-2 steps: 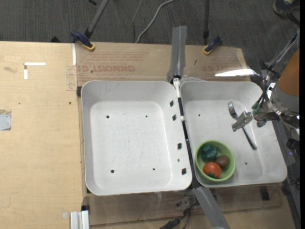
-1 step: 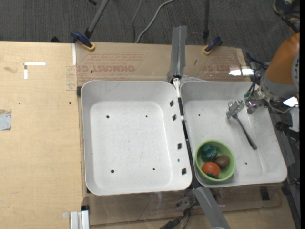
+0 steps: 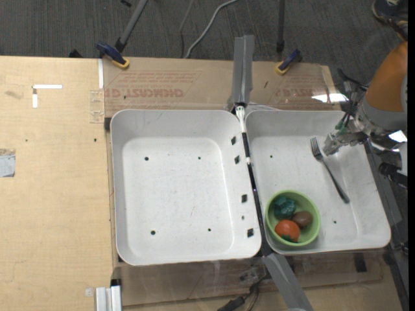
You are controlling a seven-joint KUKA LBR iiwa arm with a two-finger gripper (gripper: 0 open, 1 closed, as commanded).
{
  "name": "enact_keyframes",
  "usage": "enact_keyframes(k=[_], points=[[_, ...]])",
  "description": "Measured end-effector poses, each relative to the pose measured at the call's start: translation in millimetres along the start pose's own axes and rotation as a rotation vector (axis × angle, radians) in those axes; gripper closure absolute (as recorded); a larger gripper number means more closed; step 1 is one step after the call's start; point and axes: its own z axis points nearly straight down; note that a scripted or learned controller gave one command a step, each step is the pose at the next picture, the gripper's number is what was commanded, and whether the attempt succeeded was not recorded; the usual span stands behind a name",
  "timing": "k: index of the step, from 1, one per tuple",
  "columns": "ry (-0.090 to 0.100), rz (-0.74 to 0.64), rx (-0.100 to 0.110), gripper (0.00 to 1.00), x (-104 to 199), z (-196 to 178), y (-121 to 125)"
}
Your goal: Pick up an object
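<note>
The bench [image 3: 52,173] is the largest thing here, a pale wooden top with 1 sheet of brown cardboard [image 3: 194,86] laid across its far part. 2 clamps with orange and blue grips hold that sheet: the left clamp [image 3: 113,56] and the right clamp [image 3: 288,62].

On the bench sit 2 shallow white bins side by side, touching along a middle seam. The left bin [image 3: 130,193] shows a bare floor with a few small dark dots. The right bin [image 3: 363,229] holds the loose things.

1 arm [image 3: 389,86] comes in from the right, grey with an orange band, over the far right part of the right bin. Its gripper [image 3: 338,141] sits low at that bin's upper right, just by the head of the fork. Whether the claw is spread or pressed together, I cannot tell; the view is too blurred there.

1 green bowl [image 3: 310,203] stands at the near left corner of the right bin. Inside it lie 3 small items: 1 teal piece [image 3: 284,207], 1 brown piece [image 3: 303,219] and 1 orange-red piece [image 3: 286,230], all packed close.

1 grey fork [image 3: 332,173] lies on the bin floor at a slant, tines toward the far side, handle running toward the near right, apart from the bowl.
</note>
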Motion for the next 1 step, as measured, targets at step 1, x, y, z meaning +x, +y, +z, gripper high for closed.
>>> enact_keyframes(k=[1], points=[[-0.001, -0.176, 0.002, 1.0, 20.0, -69.8, -29.1]])
